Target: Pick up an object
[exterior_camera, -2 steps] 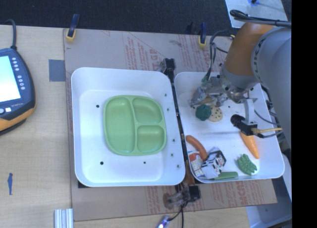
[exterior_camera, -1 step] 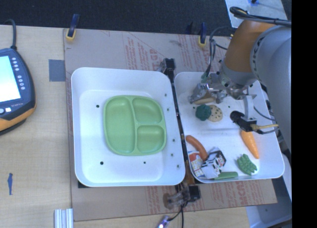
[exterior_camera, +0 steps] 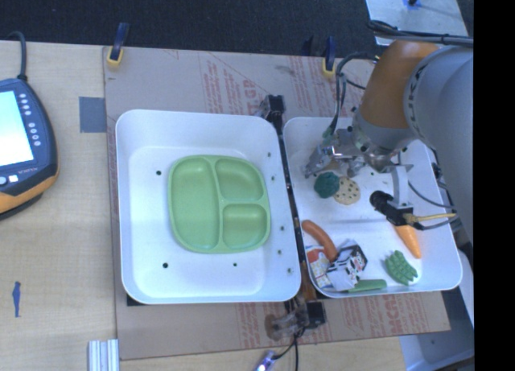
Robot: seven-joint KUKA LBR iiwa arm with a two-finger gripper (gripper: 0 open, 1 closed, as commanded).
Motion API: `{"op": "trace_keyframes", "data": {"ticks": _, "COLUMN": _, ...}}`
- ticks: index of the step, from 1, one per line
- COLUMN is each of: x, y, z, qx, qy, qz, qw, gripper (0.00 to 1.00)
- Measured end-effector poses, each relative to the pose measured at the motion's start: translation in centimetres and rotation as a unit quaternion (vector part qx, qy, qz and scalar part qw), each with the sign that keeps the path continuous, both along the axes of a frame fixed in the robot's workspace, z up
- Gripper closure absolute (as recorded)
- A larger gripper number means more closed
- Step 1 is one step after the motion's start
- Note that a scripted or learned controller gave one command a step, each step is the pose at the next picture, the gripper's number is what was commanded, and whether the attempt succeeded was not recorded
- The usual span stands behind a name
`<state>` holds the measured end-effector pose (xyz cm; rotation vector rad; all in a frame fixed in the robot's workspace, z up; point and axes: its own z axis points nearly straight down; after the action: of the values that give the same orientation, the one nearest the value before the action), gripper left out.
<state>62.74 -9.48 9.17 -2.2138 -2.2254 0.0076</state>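
Pincer of mine low in right bin, above dark green ball and speckled cookie; open or closed, cannot tell. Step, I judge: descent to grasp. Next: settle onto ball, close, lift straight.

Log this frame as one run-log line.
arm: over right bin | gripper: above dark green ball, beside cookie | grasp: unconfirmed | left bin: green divided plate

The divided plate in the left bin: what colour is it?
Light green; the divided plate shows clearly in the camera view.
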Motion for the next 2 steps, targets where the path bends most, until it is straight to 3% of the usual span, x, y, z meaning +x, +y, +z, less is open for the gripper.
{"op": "trace_keyframes", "data": {"ticks": 1, "x": -2.6, "y": 0.1, "z": 0.0, "qx": 0.0001, "qy": 0.0, "qz": 0.0, "qw": 1.0, "gripper": 0.0}}
{"op": "trace_keyframes", "data": {"ticks": 2, "x": -2.5, "y": -0.1, "z": 1.1, "qx": -0.0009, "qy": 0.0, "qz": 0.0, "qw": 1.0, "gripper": 1.0}}
